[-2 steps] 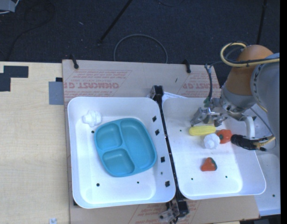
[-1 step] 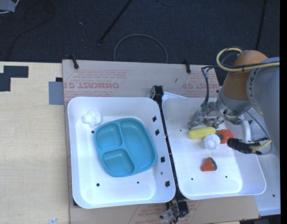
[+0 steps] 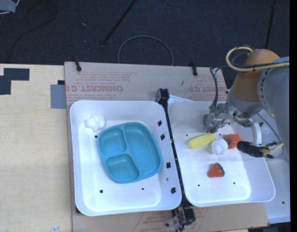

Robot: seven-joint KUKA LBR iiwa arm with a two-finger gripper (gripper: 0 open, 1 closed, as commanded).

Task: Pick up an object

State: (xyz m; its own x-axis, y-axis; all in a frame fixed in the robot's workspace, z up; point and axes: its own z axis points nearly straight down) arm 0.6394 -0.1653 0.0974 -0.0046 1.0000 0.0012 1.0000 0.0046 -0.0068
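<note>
Pincer [image 3: 215,123] over right bin [image 3: 257,190] | grip state unclear | yellow piece [image 3: 201,140] just beside

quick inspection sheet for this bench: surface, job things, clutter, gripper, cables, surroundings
surface: left bin and right bin, both white, side by side on a cardboard sheet
job's things: the right bin holds a yellow piece, a white lump, an orange piece and a red piece; the left bin holds a blue divided plate and a small white piece
clutter: nothing seen
gripper: gripper down in the right bin's far part, close to the yellow piece; whether it holds anything cannot be told
cables: yellow cable loop on the arm; thin cable loop on the floor
surroundings: dark floor behind; pale tabletop on the view's left
</note>
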